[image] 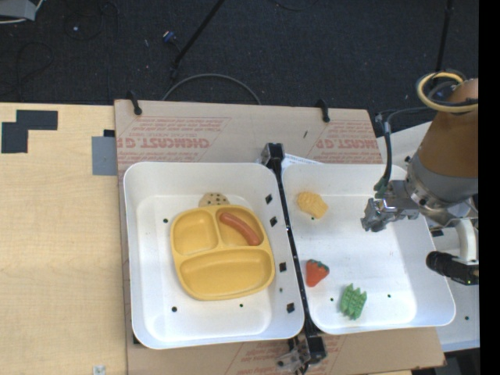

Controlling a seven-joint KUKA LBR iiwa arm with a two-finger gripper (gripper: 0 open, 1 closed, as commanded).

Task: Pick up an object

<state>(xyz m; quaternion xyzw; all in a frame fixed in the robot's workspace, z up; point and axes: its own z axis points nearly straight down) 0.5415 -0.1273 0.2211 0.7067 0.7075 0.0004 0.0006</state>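
A yellow food piece (pixel 312 204) lay in the far left part of the right bin (pixel 422 303), with a strawberry (pixel 316 272) and a green piece (pixel 353 301) nearer. The gripper (pixel 377 217) hung over that bin's right middle, apart from all three. A sausage (pixel 241 226) rested in the yellow tray (pixel 223 276) in the left bin (pixel 148 287).

Two shallow white bins (pixel 148 209) sit side by side. One yellow sectioned plastic plate (pixel 223 276) holds one red toy sausage (pixel 241 226) (a speckled tan cookie (pixel 213 199) peeks out behind). One yellow lumpy toy (pixel 312 204), one red strawberry toy (pixel 316 273) and one green leafy toy (pixel 353 301) make three more.
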